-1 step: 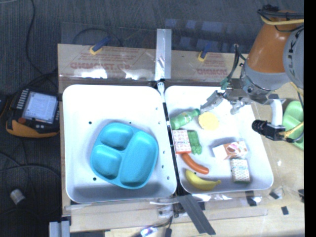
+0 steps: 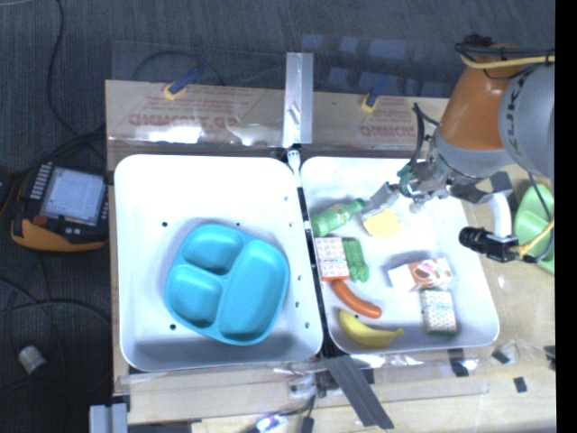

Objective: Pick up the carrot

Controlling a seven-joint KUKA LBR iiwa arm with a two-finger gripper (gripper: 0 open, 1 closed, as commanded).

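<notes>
Two shallow white plastic bins (image 2: 144, 188) sit side by side on a tan bench. A turquoise three-compartment plastic plate (image 2: 227, 282) fills the left bin. In the right bin: a slim orange carrot (image 2: 356, 299), a curved yellow banana (image 2: 369, 329), a pale green plastic bottle (image 2: 338, 216), a dark green leafy vegetable (image 2: 356, 260), a flat yellow wedge (image 2: 382, 225), and two small cartons with red-and-white print (image 2: 331, 258). The grey robot arm with its orange band (image 2: 487, 106) enters at right.
</notes>
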